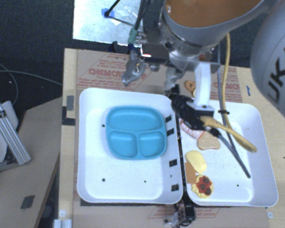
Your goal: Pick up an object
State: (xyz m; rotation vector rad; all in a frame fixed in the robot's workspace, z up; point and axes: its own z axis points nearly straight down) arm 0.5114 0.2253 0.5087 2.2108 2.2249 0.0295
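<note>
The grey arm with the orange band (208, 8) comes in from the right and hangs over the far side of the bins. Its claw (150, 77) sits above the far rim of the left shallow white bin (128, 180), over the brown cardboard sheet with red print (99, 69) that lies on the surface under both bins. The two metal fingers (130, 73) look spread well apart, with nothing between them.

The things to pick all lie below the claw and apart from it. A light blue plastic plate with three compartments (136, 132) lies flat in the middle of the left bin. The right shallow white bin (258, 163) holds several small toy food pieces along its left side, near the wall the bins share:
- A tan flat heart-like piece (208, 141) lies towards the middle of that side.
- A pale yellow oval piece (196, 161) lies just in front of it.
- A brown flat piece (190, 174) touches the yellow one's near edge.
- A red and black spotted piece on a yellow base (203, 185) lies nearest the front rim, just beside the brown piece.
- A pink and white piece (192, 131) lies just behind the tan one, partly covered.

Beyond the right bin, a small orange pretzel-like piece (189, 85) rests on the cardboard, partly hidden.
</note>
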